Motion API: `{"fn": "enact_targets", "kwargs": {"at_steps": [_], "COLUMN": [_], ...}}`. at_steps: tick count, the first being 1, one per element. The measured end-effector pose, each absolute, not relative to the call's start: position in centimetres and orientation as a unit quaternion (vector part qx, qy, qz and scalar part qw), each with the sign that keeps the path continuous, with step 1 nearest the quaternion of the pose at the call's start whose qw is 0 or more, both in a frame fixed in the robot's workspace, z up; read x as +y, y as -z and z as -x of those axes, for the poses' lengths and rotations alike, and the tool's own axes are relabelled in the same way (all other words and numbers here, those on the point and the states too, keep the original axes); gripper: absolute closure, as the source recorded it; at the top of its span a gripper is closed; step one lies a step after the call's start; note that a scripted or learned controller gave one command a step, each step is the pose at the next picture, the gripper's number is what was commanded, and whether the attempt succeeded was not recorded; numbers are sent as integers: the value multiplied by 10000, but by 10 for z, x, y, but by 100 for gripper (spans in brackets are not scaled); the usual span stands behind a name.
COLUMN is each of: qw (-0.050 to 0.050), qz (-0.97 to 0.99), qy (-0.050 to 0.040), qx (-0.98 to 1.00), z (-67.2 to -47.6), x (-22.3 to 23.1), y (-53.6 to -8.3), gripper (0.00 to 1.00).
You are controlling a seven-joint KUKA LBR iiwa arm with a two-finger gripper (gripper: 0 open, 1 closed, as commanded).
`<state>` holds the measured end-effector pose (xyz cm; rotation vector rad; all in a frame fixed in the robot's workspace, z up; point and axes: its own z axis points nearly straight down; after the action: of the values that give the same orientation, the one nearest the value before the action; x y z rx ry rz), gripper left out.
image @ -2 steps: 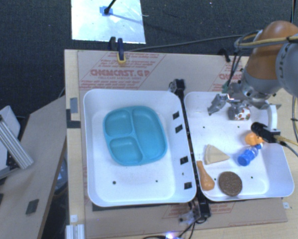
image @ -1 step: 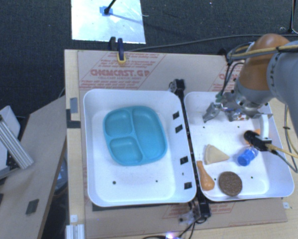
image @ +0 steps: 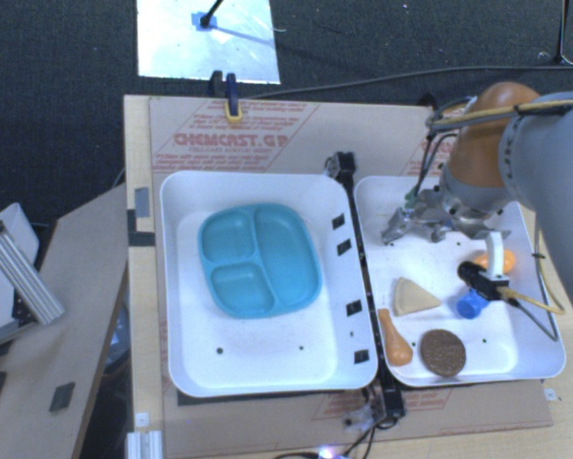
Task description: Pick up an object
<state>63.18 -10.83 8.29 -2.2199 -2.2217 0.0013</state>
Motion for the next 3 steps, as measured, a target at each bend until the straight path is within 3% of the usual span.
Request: {"fn": "enact_targets", "kwargs": {"at_steps": [1, 2, 3], "qw": [-16, -18, -27], "qz": [7069, 7073, 7053], "qy": [13, 15, 24], "qx": [-7073, -7069, -7089], "z": [-633, -629, -637], "x": [-108, -108, -100], "y": [-96, -141, -192], "gripper": [100, 100, 100]}}
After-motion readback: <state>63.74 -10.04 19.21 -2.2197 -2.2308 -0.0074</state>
